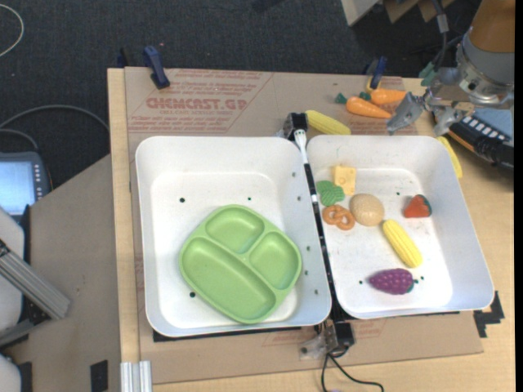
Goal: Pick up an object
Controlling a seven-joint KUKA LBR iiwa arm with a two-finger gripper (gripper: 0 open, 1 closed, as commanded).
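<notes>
Cardboard sheet (pixel 204 96) under white bins (pixel 163 219); dark carpet (pixel 65 23) around.

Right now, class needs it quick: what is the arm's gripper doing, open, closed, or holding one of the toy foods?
Gripper: open, holding nothing, above the far rim of the right shallow white bin.

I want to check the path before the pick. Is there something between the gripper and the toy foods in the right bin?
Nothing visible blocks it. The gripper hangs above the far rim of the right bin, and the toy foods, such as the corn cob and strawberry, lie uncovered on its floor.
</notes>
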